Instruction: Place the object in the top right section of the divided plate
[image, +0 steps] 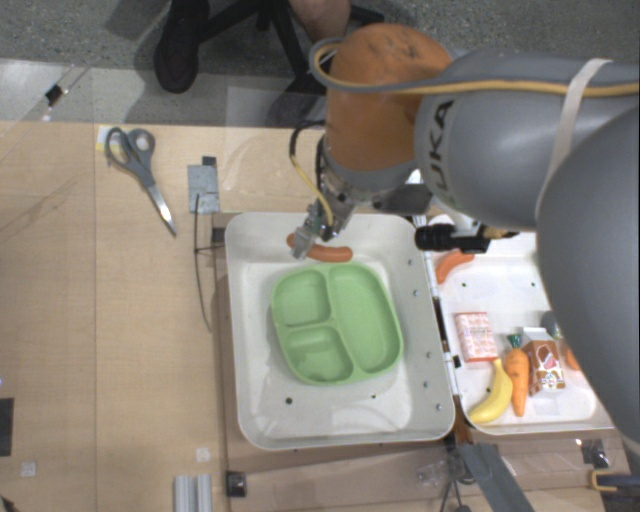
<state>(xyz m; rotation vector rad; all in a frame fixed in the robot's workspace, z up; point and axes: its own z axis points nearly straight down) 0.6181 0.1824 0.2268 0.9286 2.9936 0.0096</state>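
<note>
A green divided plate (337, 323) lies in the middle of the left white bin (250, 400); it has two small sections on its left and one long section on its right. An orange-red sausage (330, 254) lies just beyond the plate's far rim, on the bin floor or barely above it. My gripper (308, 238) comes down from the orange wrist right at the sausage's left end. A bit of the sausage shows on either side of the tip. The gripper's tip is too small and blurred to make out any grasp.
The right bin (520, 285) holds a banana (489, 394), a carrot (517, 380), a red-and-white packet (475, 335), a brown packet (545, 366) and an orange piece (455, 262). Scissors (140, 175) and a small grey block (203, 185) lie on the bench to the left.
</note>
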